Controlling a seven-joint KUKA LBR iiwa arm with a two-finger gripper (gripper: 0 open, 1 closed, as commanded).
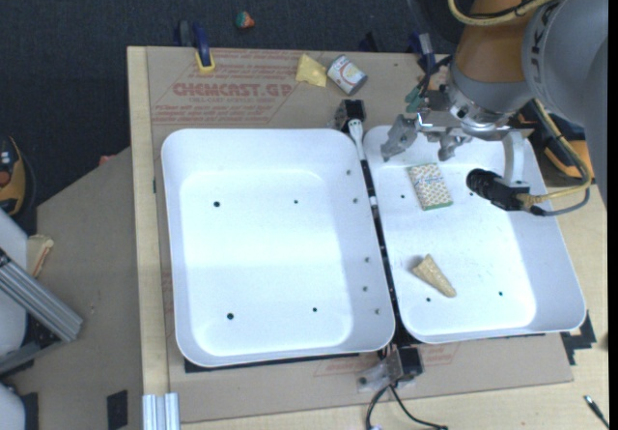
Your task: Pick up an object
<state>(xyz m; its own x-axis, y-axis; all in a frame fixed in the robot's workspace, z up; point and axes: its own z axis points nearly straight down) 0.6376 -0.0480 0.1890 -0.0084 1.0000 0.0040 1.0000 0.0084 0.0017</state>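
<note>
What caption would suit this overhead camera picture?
Robot claw poised over a speckled sponge and a wedge in the right bin.

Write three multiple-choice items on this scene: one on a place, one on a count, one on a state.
1. Where does the sponge lie?
A. left bin
B. right bin
C. bench

2. How many things lie in the right bin?
A. two
B. four
C. six

3. What is the gripper doing?
A. gripping the wedge
B. gripping the sponge
C. gripping nothing

Answers: 1 B, it lies on that bin's floor near the far wall. 2 A, sponge and wedge. 3 C, the open fingers stand just beyond the sponge with nothing between them.
</note>
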